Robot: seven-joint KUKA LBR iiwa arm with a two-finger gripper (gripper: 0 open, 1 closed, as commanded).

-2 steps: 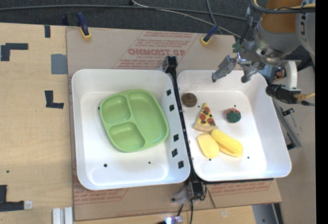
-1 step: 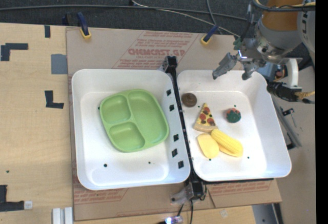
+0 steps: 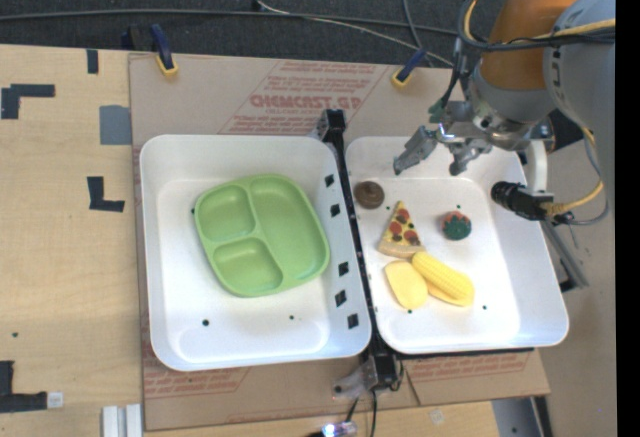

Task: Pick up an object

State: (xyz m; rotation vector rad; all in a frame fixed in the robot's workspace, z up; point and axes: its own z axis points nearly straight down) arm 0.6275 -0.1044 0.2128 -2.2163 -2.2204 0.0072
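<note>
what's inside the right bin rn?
In the shallow white right bin: brown round cookie, pizza slice toy, red-green strawberry, yellow corn cob overlapping and partly covering a pale yellow piece.

Pizza slice [image 3: 400,230], corn [image 3: 442,277], brown cookie [image 3: 369,193] lie in right bin [image 3: 520,315].

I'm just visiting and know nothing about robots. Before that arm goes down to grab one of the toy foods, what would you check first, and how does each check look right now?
1. Gripper open with nothing between its fingers: ok.
2. Targets in the right bin, unobstructed: ok.
3. Gripper directly over one item: not ok; it hovers near the bin's far edge.
4. Round brown piece and strawberry-like toy stand apart: ok.
5. Pizza slice, yellow slice and corn clustered close: not ok.
6. Gripper height above the bin: cannot tell.
</note>
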